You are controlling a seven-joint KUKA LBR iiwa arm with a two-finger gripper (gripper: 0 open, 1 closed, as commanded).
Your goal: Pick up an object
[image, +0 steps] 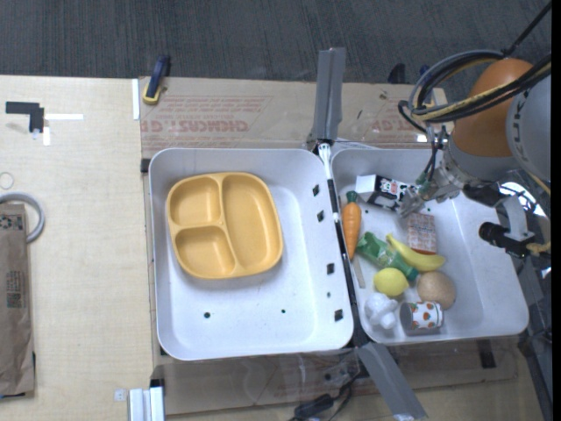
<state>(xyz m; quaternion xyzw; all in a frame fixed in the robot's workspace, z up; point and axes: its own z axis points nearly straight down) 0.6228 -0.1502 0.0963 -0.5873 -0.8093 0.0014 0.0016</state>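
The gripper [419, 196] is hanging low over the back part of the right bin [491, 296]. The grey arm with the orange band [491, 103] is reaching in from the right, and black cables [447, 82] are looping above it. I cannot tell how the gripper is set, and nothing can be seen caught in it.

Just to the left of the gripper, a small black and white box [386, 187] is lying by the back wall of the bin. It is very close to the gripper, but I cannot tell if they are touching. Just below the gripper, a small red and white packet [421, 231] is lying flat. A yellow banana [415, 254] is sitting under that packet. To the lower left of the gripper, an orange carrot [351, 224] is lying along the left wall of the bin. A green toy [379, 251] is sitting between the carrot and the banana.

Farther down from the gripper, a yellow lemon [391, 281] and a brown round thing [435, 288] are sitting side by side. Below them are a white lumpy thing [379, 310] and a little cup with red spots [422, 316].

Far to the left of the gripper, the left bin [254, 323] is holding a yellow plate with three parts [224, 224].
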